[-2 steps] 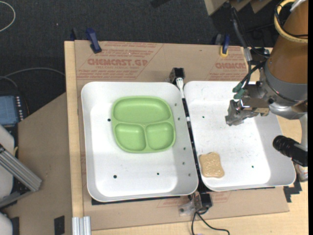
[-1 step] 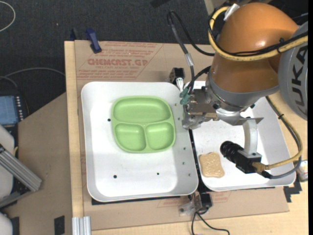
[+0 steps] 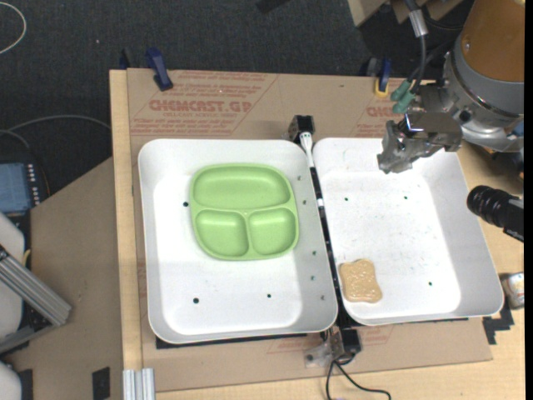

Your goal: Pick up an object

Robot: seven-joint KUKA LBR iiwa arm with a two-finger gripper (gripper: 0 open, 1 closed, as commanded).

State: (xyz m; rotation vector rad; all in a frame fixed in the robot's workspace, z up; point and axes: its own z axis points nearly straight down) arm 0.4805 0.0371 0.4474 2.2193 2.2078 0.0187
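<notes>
A tan, flat, cookie-like piece [image 3: 361, 281] lies in the right bin [image 3: 433, 223], near its front left corner. A green three-compartment plate [image 3: 244, 211] sits in the left bin [image 3: 166, 257], toward the back middle. My gripper [image 3: 395, 162] hangs over the back of the right bin, well behind the tan piece and apart from it. I see nothing between its fingers.
The two white bins stand side by side on a cardboard sheet [image 3: 208, 102], joined by a dark clip [image 3: 301, 129] at the back. Blue clamps [image 3: 158, 67] hold the cardboard at its far edge. Cables run at the front edge.
</notes>
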